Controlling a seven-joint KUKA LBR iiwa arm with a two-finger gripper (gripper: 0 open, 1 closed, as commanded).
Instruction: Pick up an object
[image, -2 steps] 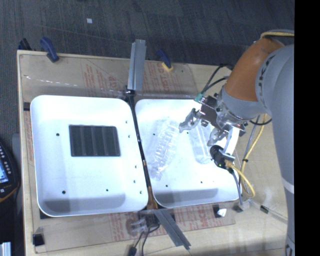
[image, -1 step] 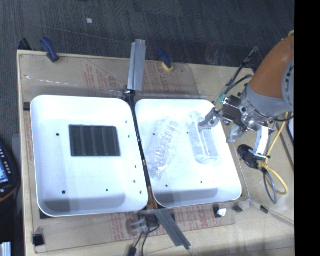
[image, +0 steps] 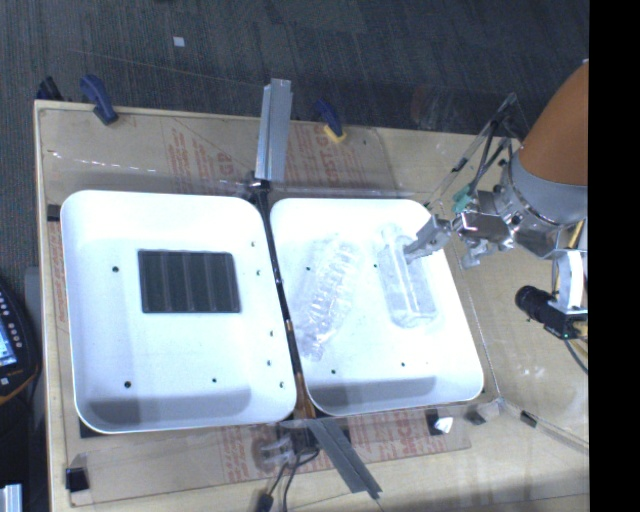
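**Spotter:** Walk me across the desk (image: 150, 455), left to right.

**Me:** I start at the left bin (image: 90, 300). It holds one dark, ribbed rectangular tray (image: 189, 281), lying flat in the upper middle of the bin floor. A grey metal bar (image: 272, 130) stands at the back where the two bins meet, with blue clamps (image: 98, 100) along the desk's far edge.

**Spotter:** And the right bin?

**Me:** In the right bin (image: 380, 385) I see two clear plastic items. A crinkled clear plastic tray (image: 325, 295) lies tilted left of centre, and a clear plastic bottle (image: 405, 283) lies on its side just to its right, close to the bin's right wall. The two sit near each other but apart.

**Spotter:** Where is the end effector?

**Me:** The end effector (image: 418, 245) sits over the bin's upper right corner, at the top end of the bottle. I cannot tell whether it touches the bottle, nor whether it is released or clenched. The arm (image: 555, 130) comes in from the right, its orange band above the grey wrist.
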